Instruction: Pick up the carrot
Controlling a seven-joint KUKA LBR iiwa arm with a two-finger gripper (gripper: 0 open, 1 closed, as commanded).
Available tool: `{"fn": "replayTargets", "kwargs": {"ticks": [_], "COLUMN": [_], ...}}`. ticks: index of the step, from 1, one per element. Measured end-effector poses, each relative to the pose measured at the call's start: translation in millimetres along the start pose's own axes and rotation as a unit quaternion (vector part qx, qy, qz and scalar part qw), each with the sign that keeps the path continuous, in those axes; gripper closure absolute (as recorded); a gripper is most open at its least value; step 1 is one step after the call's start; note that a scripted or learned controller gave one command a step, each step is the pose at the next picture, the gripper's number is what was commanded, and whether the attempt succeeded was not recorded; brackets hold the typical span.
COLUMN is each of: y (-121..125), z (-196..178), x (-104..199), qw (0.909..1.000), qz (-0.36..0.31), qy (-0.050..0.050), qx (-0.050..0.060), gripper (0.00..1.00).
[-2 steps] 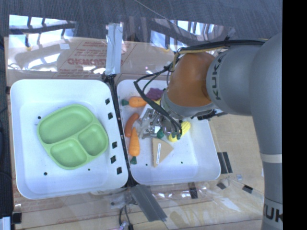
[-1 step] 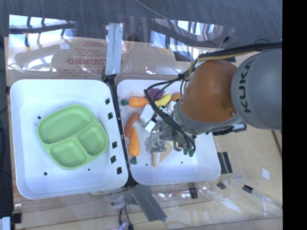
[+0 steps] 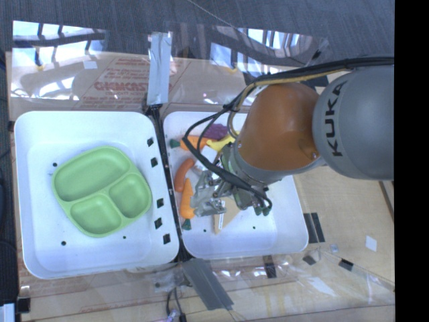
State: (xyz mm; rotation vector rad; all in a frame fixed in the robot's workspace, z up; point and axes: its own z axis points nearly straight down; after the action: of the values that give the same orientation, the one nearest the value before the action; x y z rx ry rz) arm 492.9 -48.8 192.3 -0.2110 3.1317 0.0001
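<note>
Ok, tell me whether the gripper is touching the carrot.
Cannot tell. The camera view puts the gripper right beside the carrot, overlapping it, showing neither gap nor contact.

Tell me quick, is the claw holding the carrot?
Claw: low in the right bin beside the carrot; cannot be told whether it holds anything.

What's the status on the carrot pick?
Gripper low in right white bin, finger state unclear. Orange carrot lying beside gripper at bin's left wall, not seen held. Other toy food crowded near it: orange sausage-shaped piece, purple piece.
</note>
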Motion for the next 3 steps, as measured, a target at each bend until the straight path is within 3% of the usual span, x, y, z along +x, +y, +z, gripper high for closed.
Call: {"fn": "replayTargets", "kwargs": {"ticks": [1, 2, 3], "y": [57, 19, 52], "z": [0, 0, 0], "x": [-44, -111, -173], "qw": [0.9948, 0.9999, 0.9998], "qz": [0.101, 0.013, -0.02], "qy": [0.001, 0.0, 0.0], "qx": [0.0, 0.0, 0.0], "gripper": [1.0, 1.0, 1.0]}}
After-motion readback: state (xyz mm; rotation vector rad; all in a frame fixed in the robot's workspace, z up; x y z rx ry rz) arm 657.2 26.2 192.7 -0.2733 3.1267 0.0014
